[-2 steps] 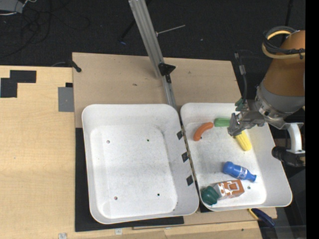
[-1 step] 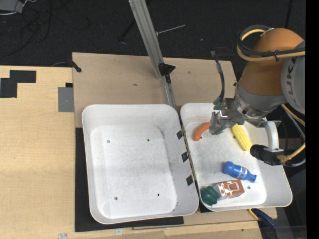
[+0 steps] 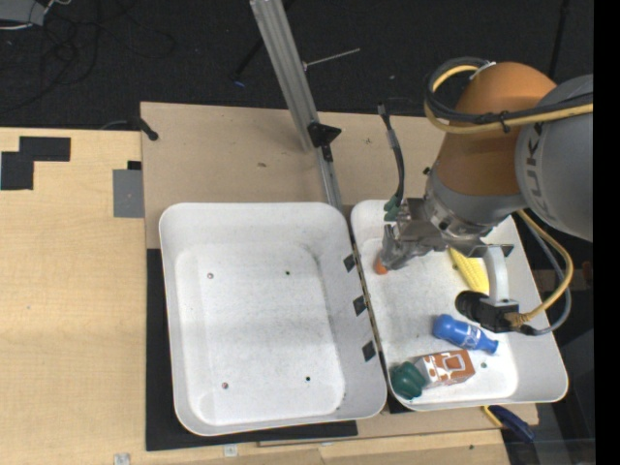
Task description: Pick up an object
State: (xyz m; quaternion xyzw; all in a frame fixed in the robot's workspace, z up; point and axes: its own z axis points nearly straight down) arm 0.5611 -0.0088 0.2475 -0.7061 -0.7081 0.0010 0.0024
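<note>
Counter (image 3: 77, 289) of pale wood, carrying two shallow white plastic bins side by side, joined by black clips along the shared edge.

Left bin (image 3: 184, 231): white, speckled floor with a few small dark holes.

Right bin (image 3: 542, 376): white, holding several items.
- Yellow elongated object (image 3: 471, 270), at 2 o'clock from the bin's centre, partly hidden under the arm.
- Blue cylindrical bottle with white cap (image 3: 463, 333), lying on its side at about 4 o'clock, just beside a black fitting on the arm's cable.
- Orange-and-white packet with dark green rounded end (image 3: 436, 372), lying flat at 6 o'clock near the bin's front rim, just below the blue bottle.
- Small orange-red piece (image 3: 382, 268), at 10 o'clock, close to the bin's left wall.

Grey arm with orange band (image 3: 499, 134): enters from 3 o'clock, reaching down over the right bin's far half.

End effector (image 3: 389, 255): metal, two-fingered, low in the bin at 10 o'clock, its tip right at the small orange-red piece. Whether the fingers are wide or narrow cannot be told, nor whether they touch that piece.

Grey aluminium rail (image 3: 291, 76): slanting from 12 o'clock down toward the bins' junction.
</note>
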